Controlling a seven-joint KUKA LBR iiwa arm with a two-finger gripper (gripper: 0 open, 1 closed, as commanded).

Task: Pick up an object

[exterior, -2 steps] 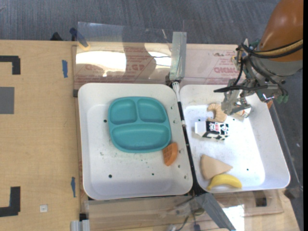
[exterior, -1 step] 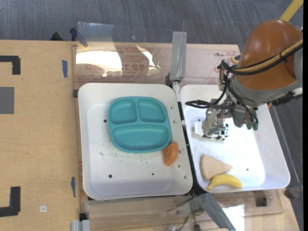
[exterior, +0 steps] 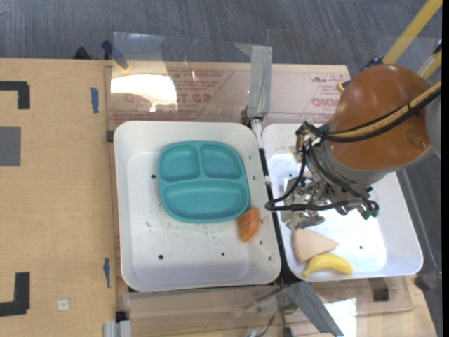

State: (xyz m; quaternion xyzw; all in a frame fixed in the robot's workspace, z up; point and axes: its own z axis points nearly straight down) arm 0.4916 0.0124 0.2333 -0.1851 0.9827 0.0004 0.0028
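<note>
While the arm (exterior: 382,118) hangs over the right bin (exterior: 403,248), its orange dome and grey wrist cover most of that bin's upper half. End effector (exterior: 309,213) sits low in the bin, just above the beige wedge (exterior: 313,244); cables and metal clutter blur it, so I cannot tell how it is set or whether anything is gripped.

Landmark = divider rim (exterior: 270,209) between the two bins.

- Just right of the rim, near the bin's front edge: the wedge, smooth, pale, rounded triangle. Touching its front side is a yellow banana (exterior: 328,265), curved and glossy, close to the front wall. Little room between these two and the rim; open white floor lies further right of them.
- Just left of the rim: an orange piece (exterior: 247,225), rough-looking, oblong, lying against the lower right corner of the teal plate (exterior: 203,181).
- Further left of the rim: the plate itself, matte plastic, rounded rectangle, three compartments, central in the left bin (exterior: 140,258). Bare white floor runs around it on the left and front, with dark specks.

Black cable (exterior: 280,201) loops from the wrist across the rim. Bench (exterior: 49,188) surface far left of the rim is tan board with blue tape marks.
</note>
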